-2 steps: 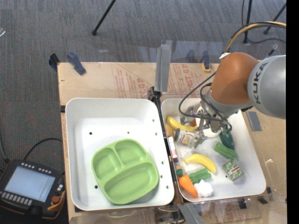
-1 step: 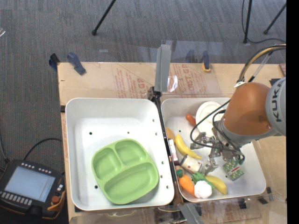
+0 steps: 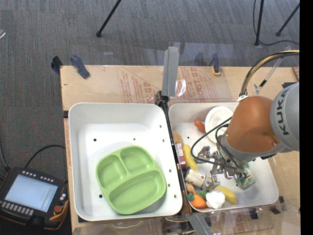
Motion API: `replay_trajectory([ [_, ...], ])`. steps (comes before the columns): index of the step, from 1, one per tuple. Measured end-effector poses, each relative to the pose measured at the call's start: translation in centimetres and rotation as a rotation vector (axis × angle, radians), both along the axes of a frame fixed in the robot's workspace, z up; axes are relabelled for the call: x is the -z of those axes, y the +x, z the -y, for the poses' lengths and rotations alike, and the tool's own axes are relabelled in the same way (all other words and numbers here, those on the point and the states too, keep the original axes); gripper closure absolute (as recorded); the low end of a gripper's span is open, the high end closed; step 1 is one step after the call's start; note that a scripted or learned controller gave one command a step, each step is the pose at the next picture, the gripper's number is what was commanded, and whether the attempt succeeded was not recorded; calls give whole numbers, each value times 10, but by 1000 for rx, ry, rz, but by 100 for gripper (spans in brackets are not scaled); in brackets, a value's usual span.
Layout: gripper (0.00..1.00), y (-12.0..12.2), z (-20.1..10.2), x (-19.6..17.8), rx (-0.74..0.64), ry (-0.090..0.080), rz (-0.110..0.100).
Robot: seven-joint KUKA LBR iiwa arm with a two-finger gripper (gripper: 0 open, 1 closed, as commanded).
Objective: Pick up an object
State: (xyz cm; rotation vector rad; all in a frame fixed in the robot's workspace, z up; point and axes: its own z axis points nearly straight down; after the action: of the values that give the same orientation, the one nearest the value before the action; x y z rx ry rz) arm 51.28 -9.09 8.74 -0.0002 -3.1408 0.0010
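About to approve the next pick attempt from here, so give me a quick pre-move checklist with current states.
1. Gripper over the right bin, where the objects lie: ok.
2. Something between its fingers: cannot tell, the wrist and cables cover them.
3. Targets nearby: ok, a yellow banana and a white cup lie close.
4. Clutter round the gripper: not ok, items crowd the bin's near end.
5. Left bin holds a green divided plate: ok.

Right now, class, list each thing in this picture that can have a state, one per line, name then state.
Green divided plate: lying flat in the left bin, right way up.
White bowl: at the far side of the right bin, partly hidden by the arm.
Banana: lying among the toy foods at the near side of the right bin.
End effector: low in the right bin, over the clutter.
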Motion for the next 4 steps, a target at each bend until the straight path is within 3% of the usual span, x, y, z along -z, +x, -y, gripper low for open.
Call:
replay_trajectory([
  [1, 0, -34, 80, -2, 122, -2, 11],
  [2, 0, -34, 117, -1, 186, 6, 4],
  [3, 100, -33, 116, -10, 183, 4, 4],
  [4, 100, 29, 117, 1, 476, 5, -1],
])
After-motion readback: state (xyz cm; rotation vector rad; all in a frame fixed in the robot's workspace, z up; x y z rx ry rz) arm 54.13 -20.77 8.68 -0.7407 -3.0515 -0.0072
